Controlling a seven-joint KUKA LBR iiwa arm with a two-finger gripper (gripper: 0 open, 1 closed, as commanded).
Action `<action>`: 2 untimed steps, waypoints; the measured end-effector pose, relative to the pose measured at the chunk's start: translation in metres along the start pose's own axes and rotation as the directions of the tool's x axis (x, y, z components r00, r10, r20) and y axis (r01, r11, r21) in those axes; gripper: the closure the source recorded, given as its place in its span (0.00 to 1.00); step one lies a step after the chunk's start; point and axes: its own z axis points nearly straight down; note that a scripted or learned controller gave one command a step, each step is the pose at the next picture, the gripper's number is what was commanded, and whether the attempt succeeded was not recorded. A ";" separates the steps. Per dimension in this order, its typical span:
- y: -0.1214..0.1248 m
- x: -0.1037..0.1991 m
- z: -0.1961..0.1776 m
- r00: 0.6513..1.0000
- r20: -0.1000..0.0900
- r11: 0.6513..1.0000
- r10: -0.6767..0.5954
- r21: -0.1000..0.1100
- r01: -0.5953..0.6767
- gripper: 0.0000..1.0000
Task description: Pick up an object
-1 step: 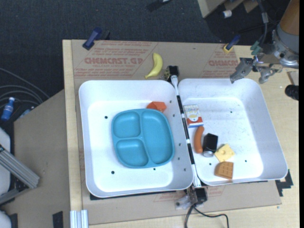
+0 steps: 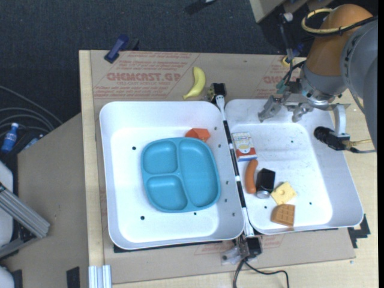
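The right bin (image 2: 336,179) holds a small white and red carton (image 2: 242,144), an orange sausage-shaped piece (image 2: 250,174), a black block (image 2: 264,179), a yellow cheese wedge (image 2: 283,192) and a brown waffle square (image 2: 284,214), all along its left and front side. My gripper (image 2: 282,113) hangs over the far edge of this bin, open, with nothing between its fingers (image 2: 267,110). It is well behind the carton and to its right.
The left bin (image 2: 120,161) holds a blue divided plate (image 2: 180,174) and a small orange piece (image 2: 198,134) behind it. A yellow banana (image 2: 195,83) lies on the bench beyond the bins. A blue item (image 2: 116,49) sits at the bench's far left corner.
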 end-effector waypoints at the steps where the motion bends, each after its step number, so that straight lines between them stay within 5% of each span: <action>1: 0.001 0.037 0.049 1.000 0.000 1.000 0.000 0.000 0.000 0.00; 2: 0.001 0.037 0.038 1.000 0.000 1.000 0.000 -0.003 0.000 1.00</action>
